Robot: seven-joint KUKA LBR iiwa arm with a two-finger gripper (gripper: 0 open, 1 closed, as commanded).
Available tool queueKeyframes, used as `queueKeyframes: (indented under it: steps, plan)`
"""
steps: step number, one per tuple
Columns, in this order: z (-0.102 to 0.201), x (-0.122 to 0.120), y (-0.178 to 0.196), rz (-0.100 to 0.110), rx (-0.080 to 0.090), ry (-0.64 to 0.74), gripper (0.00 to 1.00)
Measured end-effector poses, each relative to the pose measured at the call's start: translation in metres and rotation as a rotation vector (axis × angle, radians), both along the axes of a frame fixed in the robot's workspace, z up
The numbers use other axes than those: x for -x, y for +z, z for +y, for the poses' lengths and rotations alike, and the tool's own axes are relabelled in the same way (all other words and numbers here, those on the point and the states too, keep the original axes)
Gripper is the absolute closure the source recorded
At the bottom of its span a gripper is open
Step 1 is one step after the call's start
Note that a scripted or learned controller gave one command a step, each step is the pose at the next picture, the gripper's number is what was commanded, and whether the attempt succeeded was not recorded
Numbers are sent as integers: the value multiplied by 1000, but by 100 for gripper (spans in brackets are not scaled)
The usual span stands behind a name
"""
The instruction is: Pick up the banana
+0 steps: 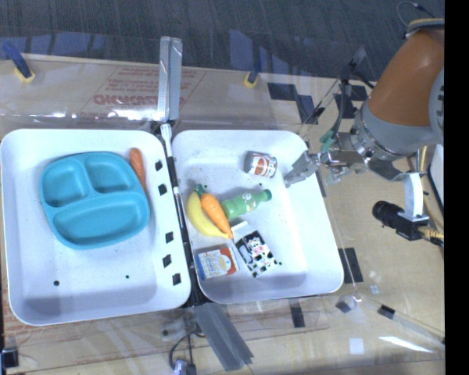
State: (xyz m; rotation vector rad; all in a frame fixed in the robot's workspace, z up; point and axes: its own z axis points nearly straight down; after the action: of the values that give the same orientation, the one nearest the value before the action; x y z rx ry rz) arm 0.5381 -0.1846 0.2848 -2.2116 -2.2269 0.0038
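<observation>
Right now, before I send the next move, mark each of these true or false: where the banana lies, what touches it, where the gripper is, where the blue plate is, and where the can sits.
1. The banana lies in the right bin. True.
2. A carrot lies across the banana. True.
3. The gripper is directly over the banana. False: it is near the right bin's upper right edge, beside the can.
4. The blue divided plate shares a bin with the banana. False: it sits in the left bin.
5. The can stands in the left bin. False: it lies in the right bin.
</observation>
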Motion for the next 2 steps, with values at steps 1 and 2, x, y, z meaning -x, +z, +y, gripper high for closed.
queueKeyframes:
  steps: [1, 2]
  plan:
    - [17, 36, -194, -1, -1, 60, 0]
    - [88, -4, -191, -9, 7, 141, 0]
